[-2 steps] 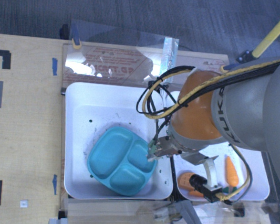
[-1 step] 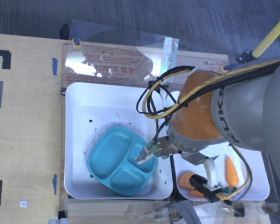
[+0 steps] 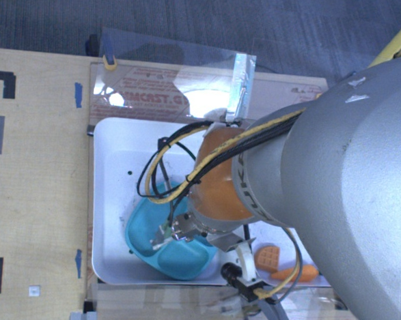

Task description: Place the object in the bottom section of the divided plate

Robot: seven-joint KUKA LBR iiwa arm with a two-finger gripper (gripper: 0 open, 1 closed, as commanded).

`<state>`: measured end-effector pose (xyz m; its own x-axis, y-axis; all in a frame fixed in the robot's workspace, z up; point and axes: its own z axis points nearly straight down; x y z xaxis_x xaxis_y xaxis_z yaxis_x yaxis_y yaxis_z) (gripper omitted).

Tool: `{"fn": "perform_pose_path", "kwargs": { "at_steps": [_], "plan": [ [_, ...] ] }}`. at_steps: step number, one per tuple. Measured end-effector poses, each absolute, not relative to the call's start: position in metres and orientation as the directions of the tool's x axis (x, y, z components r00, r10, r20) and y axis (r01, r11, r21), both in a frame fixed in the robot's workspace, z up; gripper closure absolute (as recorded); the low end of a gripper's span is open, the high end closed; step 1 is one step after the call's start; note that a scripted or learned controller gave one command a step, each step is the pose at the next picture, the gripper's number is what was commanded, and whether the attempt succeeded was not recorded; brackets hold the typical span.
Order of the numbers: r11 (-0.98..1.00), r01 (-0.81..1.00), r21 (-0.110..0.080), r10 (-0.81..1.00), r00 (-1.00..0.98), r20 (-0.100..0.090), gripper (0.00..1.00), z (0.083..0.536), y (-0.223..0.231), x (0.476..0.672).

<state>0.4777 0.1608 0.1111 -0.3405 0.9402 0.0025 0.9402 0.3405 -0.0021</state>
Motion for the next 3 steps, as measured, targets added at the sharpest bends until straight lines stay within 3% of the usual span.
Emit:
{"fn": "perform_pose_path", "kwargs": {
  "at_steps": [1,2,3],
  "plan": [
    [0.338,0.941,-0.001,0.941,-0.338,0.001,0.00,0.112,0.159,0.479],
    [0.335,0.942,0.017,0.942,-0.335,-0.003,1.00,0.123,0.159,0.484],
    [0.538,0.843,0.003,0.843,-0.538,-0.001,1.00,0.179,0.148,0.492]
  ]
}}
